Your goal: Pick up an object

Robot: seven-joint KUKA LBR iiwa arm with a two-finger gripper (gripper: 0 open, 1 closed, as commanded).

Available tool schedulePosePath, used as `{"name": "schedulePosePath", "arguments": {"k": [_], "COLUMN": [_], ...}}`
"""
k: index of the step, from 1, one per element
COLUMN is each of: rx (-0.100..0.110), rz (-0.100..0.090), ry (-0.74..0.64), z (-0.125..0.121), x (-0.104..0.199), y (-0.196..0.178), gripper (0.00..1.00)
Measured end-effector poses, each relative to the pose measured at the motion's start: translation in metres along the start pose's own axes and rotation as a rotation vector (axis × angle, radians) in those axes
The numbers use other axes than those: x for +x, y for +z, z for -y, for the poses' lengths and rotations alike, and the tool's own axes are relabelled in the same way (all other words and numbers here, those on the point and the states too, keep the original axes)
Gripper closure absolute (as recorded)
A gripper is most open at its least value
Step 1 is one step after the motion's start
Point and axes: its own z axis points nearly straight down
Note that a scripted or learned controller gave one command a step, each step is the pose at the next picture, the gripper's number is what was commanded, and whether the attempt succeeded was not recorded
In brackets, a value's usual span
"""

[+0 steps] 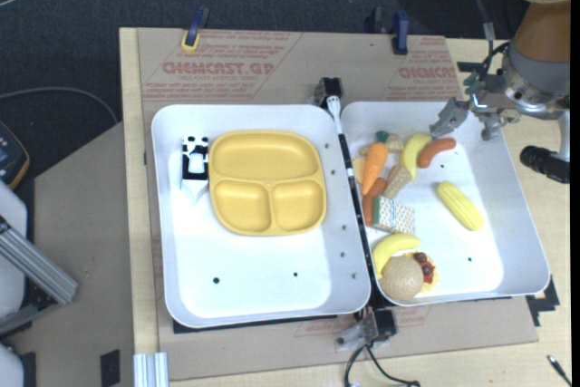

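The right bin [507, 240] holds toy food: a red sausage [438, 149], a yellow banana [412, 155], an orange carrot [373, 169], a corn cob [459, 205], a speckled wafer [395, 214], a second banana [393, 244] and a round bun [404, 277]. My gripper [469, 122] hangs over the bin's far right part, just above and to the right of the sausage. Its fingers [449, 117] are spread open and nothing sits between them.
The left bin [181, 267] carries a yellow divided plate [267, 179] and a small black-and-white object [195, 159] by its far left wall. A black clip [329, 90] sits where the two bins meet at the back. Bare white floor lies at the right bin's front right.
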Motion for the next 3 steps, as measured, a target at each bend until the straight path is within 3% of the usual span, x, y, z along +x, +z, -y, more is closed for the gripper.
{"name": "schedulePosePath", "arguments": {"k": [1,2,3], "rx": [-0.015,-0.009,-0.015], "rz": [0.003,0.002,0.001], "ry": [-0.003,-0.002,-0.004], "z": [-0.003,0.006,-0.004], "x": [0.0,-0.004,-0.001], "y": [-0.01,0.042,0.088], "gripper": [0.0,0.0,0.0]}}
